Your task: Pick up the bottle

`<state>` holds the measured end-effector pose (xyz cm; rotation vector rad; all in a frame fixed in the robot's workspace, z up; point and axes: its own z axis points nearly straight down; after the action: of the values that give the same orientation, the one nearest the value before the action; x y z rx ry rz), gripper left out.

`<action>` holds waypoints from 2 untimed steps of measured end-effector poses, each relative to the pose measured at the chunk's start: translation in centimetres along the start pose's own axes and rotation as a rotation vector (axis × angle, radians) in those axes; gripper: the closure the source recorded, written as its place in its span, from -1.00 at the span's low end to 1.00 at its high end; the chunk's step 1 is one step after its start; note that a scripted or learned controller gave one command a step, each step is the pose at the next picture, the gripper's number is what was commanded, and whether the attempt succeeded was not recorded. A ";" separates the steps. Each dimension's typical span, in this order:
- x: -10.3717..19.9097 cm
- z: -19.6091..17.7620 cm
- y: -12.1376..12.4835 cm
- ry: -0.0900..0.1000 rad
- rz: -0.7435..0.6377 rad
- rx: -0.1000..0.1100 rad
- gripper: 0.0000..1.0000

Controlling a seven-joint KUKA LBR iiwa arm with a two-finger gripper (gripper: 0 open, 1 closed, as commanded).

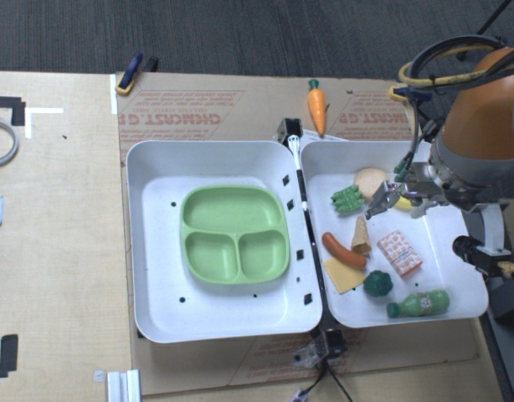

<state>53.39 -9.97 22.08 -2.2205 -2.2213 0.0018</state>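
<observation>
Nothing is done yet: the bottle [418, 304] lies untouched in the right bin [468, 310] while the gripper [389, 199], apparently open and empty, hovers well apart.

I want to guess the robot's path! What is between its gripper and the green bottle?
In the camera view, the red-and-white box lies between the gripper and the green bottle, which lies on its side near the right bin's front edge.

Two white bins: left bin [148, 249] and right bin [466, 300]. One green divided plate [235, 234]. One green bottle [418, 304], one sausage [344, 250], one broccoli [377, 284], one cheese slice [344, 275], one red-patterned carton [399, 253], one green pea pod [346, 198]. And one carrot [316, 107] on the cardboard!
</observation>
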 end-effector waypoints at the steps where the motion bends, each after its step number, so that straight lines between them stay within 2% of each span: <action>1: -0.5 12.4 3.8 0.000 0.387 0.000 -1.00; 2: -0.5 11.4 3.8 0.000 0.389 0.000 1.00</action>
<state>57.20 -10.48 10.63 -2.6083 -1.7501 0.0020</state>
